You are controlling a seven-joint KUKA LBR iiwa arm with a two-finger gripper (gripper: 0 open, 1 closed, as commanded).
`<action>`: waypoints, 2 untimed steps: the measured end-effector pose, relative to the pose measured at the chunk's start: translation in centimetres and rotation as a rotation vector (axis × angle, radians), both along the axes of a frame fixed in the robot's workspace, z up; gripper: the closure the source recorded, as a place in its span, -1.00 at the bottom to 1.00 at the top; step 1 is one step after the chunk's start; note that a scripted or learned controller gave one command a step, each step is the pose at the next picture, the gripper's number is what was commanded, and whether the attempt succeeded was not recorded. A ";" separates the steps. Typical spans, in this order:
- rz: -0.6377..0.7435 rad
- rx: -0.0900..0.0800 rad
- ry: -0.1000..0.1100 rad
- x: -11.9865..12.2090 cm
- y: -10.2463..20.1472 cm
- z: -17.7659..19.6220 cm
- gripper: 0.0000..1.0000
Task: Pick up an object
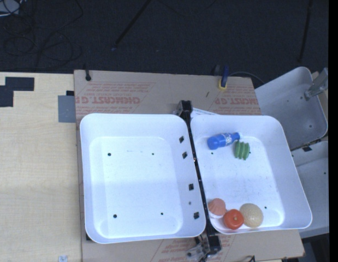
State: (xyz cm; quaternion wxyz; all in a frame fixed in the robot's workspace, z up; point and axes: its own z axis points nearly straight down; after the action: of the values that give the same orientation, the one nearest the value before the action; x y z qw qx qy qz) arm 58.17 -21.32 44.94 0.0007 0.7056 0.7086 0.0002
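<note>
The right bin holds every object: a blue bottle and a green ridged piece toward 12 o'clock, and a pink ball, a red tomato and a beige ball clustered at 6 o'clock. The claw's state cannot be told.

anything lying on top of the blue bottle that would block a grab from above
Nothing visible does. The blue bottle lies uncovered in the right bin; the green object sits just beside it, apart, which could crowd one side.
</note>
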 end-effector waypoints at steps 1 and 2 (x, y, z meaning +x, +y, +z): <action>0.001 0.000 0.000 1.4 0.1 2.8 -1.00; 0.001 0.000 0.000 2.1 0.1 5.9 -1.00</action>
State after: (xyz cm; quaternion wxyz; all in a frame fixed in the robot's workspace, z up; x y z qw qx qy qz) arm 60.22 -21.26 50.80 0.0010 0.7053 0.7089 0.0003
